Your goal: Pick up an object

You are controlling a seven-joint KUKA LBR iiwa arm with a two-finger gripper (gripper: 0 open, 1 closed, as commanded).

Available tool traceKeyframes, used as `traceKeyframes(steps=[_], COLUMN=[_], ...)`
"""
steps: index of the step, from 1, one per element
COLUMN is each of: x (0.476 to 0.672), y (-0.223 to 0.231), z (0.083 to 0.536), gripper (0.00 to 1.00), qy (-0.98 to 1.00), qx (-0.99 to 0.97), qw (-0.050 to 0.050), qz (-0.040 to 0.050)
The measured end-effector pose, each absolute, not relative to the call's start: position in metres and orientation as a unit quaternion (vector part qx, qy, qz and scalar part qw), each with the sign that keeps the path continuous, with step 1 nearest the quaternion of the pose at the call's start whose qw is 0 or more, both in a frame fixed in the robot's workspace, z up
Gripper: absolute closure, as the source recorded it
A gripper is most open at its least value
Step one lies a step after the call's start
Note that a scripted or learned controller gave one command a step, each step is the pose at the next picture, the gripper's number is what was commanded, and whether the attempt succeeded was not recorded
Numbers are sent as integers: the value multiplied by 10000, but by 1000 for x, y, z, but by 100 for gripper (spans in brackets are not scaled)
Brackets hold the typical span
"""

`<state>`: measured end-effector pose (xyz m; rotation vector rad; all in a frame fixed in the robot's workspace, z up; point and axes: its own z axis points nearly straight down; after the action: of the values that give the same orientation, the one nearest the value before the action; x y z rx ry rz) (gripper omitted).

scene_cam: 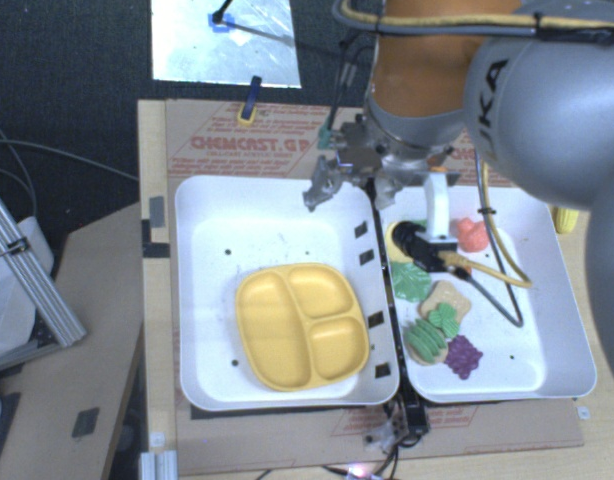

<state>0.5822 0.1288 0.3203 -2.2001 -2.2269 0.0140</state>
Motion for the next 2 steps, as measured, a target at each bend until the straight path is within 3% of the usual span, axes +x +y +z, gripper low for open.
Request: traceKeyframes(steps=[1, 2], x=[567, 492], y=[82, 137], z=[175, 127], gripper=[0, 0], qy=[-7059, -7099], qx=[-7082, -7043], qw=[41, 45], qz=[69, 31])
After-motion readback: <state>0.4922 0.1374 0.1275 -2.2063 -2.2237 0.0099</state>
